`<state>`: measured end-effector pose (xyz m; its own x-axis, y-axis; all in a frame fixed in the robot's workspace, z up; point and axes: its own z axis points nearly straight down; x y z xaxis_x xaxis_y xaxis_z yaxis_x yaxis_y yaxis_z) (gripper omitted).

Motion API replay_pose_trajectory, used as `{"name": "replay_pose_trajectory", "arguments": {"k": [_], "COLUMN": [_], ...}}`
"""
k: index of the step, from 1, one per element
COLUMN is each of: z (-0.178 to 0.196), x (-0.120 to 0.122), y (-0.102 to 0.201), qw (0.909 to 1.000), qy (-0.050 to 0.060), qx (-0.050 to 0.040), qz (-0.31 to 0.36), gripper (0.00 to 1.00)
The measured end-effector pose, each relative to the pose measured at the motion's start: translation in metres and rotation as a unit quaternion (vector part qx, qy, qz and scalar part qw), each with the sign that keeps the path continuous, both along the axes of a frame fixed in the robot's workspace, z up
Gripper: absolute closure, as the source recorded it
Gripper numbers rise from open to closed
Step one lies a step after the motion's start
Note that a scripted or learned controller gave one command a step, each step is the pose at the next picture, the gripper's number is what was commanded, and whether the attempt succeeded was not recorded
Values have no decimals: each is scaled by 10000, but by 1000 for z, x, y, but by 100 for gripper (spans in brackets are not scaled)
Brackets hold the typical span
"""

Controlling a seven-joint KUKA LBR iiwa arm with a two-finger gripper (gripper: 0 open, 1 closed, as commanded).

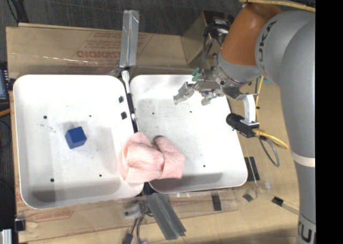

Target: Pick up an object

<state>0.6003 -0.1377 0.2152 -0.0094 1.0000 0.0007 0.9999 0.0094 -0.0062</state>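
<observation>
Two shallow white bins sit side by side on a bench, seen from above at a slant. A grey robot arm (289, 76) with an orange band reaches in from the right.

The landmark here is the narrow divider (130, 110) where the two bins meet. Draped right over the near end of that divider lies a pink cloth (146, 158), crumpled into a soft mound, with most of its bulk on the right bin's (214, 146) side and one edge spilling toward the left bin (32, 130). It sits there loosely, as if dropped, not laid flat.

Well to the left of the divider, on the floor of the left bin, rests a small blue cube (75, 137), standing alone with bare white around it.

To the right of the divider, over the far part of the right bin, hangs the claw (194, 94). Its two fingers look spread apart with nothing between them; it holds no object. It is apart from the cloth, which lies nearer the camera, and well apart from the cube across the divider.

Judging from this, the pick-up has not happened yet. The cloth seems the closer candidate, since it lies partly in the same bin as the claw. Its soft folds could slip or bunch under a pinch, and its perch on the divider may make a clean descent awkward.
</observation>
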Motion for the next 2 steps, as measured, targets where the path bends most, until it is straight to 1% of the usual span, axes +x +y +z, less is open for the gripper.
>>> {"name": "replay_pose_trajectory", "arguments": {"k": [1,2], "z": [-124,-124], "x": [-40,-90], "y": [25,27], "qw": [9953,9891], "qy": [-11,-15], "qx": [5,10], "qz": [969,1470], "gripper": [0,0]}}
